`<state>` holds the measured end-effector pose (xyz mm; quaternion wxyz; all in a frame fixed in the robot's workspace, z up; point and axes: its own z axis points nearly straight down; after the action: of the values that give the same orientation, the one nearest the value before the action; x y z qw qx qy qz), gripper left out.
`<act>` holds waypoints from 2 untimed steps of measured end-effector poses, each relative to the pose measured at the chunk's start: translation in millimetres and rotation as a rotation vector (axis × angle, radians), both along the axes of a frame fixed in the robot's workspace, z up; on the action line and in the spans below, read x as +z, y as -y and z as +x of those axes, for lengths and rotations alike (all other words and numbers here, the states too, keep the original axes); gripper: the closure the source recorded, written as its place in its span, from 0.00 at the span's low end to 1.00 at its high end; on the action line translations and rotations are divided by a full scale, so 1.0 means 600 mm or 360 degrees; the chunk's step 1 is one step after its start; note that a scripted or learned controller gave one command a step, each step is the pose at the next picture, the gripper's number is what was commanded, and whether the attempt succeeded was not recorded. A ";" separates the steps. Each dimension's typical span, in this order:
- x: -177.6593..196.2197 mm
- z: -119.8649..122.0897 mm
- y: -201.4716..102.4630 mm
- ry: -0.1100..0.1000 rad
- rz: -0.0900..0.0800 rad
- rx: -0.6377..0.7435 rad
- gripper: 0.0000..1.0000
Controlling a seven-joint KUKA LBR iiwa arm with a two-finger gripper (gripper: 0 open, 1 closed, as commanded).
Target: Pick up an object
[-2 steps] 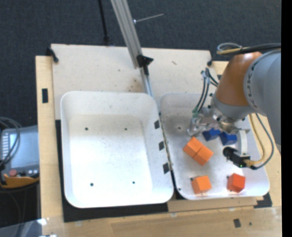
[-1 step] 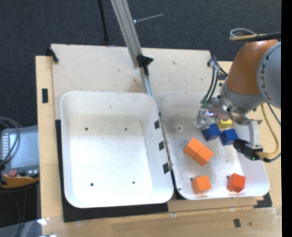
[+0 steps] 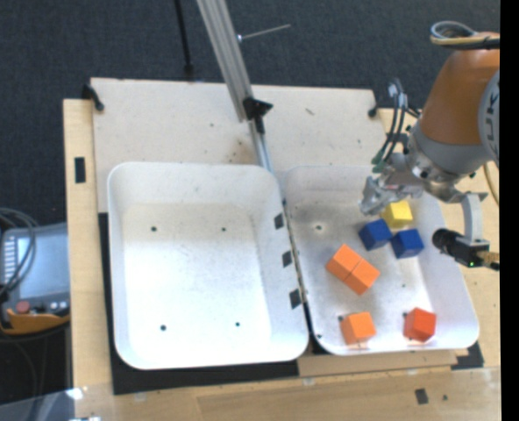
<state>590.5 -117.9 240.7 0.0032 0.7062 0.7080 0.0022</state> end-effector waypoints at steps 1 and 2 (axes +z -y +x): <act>0.050 0.002 0.002 -0.0004 0.0001 0.0003 1.00; 0.024 -0.024 -0.084 -0.0013 0.0002 0.0004 1.00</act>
<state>576.2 -67.7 255.2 -0.0001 0.7053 0.7089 -0.0002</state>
